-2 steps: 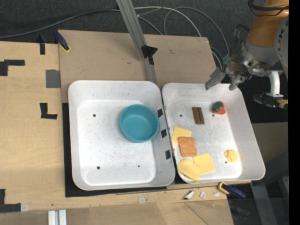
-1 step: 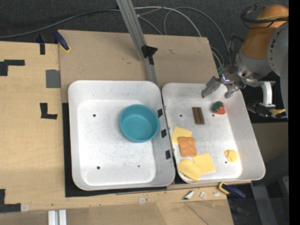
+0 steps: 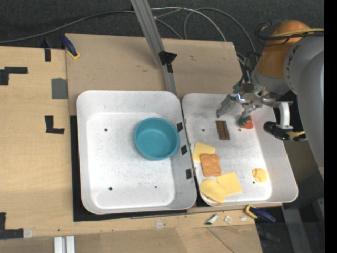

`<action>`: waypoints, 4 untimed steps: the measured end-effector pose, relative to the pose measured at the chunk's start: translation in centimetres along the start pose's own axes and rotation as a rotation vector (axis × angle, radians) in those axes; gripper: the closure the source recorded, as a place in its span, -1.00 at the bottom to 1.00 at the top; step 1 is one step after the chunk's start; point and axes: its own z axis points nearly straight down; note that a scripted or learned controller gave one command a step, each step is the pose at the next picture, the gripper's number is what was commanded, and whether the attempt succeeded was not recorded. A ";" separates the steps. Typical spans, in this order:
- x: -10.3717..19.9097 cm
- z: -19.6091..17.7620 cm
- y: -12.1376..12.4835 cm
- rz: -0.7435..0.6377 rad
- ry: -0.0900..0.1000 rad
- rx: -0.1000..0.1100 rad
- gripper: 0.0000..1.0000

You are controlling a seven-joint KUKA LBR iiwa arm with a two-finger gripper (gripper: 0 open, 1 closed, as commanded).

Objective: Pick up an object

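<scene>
My gripper (image 3: 235, 111) hangs over the back of the right bin (image 3: 274, 194), open, with its two fingers spread apart. A small red and green object (image 3: 246, 123) lies on the bin floor just below the right fingertip (image 3: 246, 114), not between the fingers. A brown bar (image 3: 223, 130) lies a little below and left of the gripper. Further forward lie an orange slab (image 3: 211, 165), yellow flat pieces (image 3: 228, 184) and a small yellow lump (image 3: 259, 174).
The left bin (image 3: 100, 183) holds a blue bowl (image 3: 156, 137) near its right side. A grey slanted pole (image 3: 152, 33) stands behind the bins. Cables run along the back. The arm's grey body (image 3: 310, 83) fills the right side.
</scene>
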 end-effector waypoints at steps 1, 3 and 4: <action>0.0 -1.4 0.1 -0.001 -0.002 -0.004 1.00; 0.0 -10.5 1.3 0.001 -0.001 -0.010 1.00; 5.6 -11.5 0.8 -0.004 0.002 -0.005 1.00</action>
